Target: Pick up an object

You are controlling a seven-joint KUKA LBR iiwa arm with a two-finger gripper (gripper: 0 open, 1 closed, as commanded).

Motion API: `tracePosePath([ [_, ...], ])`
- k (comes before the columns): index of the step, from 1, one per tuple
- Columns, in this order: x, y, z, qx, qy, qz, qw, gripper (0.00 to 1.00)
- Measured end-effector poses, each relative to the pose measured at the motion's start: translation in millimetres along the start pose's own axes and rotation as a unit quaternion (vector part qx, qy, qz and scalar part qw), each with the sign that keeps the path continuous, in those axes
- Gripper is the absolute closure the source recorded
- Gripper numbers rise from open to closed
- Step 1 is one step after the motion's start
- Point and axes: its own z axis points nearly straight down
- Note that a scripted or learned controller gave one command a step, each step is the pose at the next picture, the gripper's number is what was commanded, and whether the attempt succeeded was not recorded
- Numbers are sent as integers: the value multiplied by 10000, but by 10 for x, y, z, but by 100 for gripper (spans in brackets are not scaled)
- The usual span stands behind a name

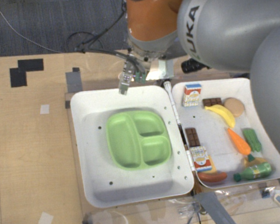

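A green divided plate [138, 139] lies in the left bin [90, 139]. The right bin [274, 166] holds a banana [222, 114], a carrot [240, 141], a green vegetable [252, 139], a green bottle [252, 172], a red sausage [214, 177], two chocolate bars [192, 137], a round tan biscuit [234, 106] and two small cartons [192, 94]. My gripper [134, 74] hangs over the far edge of the left bin, above and behind the plate, apart from every object. The wrist hides most of it.
The big grey arm [230, 23] covers the upper right and overhangs the right bin's far corner. Black cables [92, 44] trail across the bench behind the bins. Wooden bench [30, 161] stretches to the left of the bins.
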Motion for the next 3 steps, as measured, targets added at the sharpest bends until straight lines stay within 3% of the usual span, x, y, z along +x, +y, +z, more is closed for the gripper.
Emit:
tracePosePath([
  [1, 899, -365, 203, 49, 50, 1597, 9871, 100],
  [2, 693, -1079, 817, 46, 55, -634, 9980, 100],
  [3, 24, -1568, -17, 34, -2, -437, 9990, 100],
])
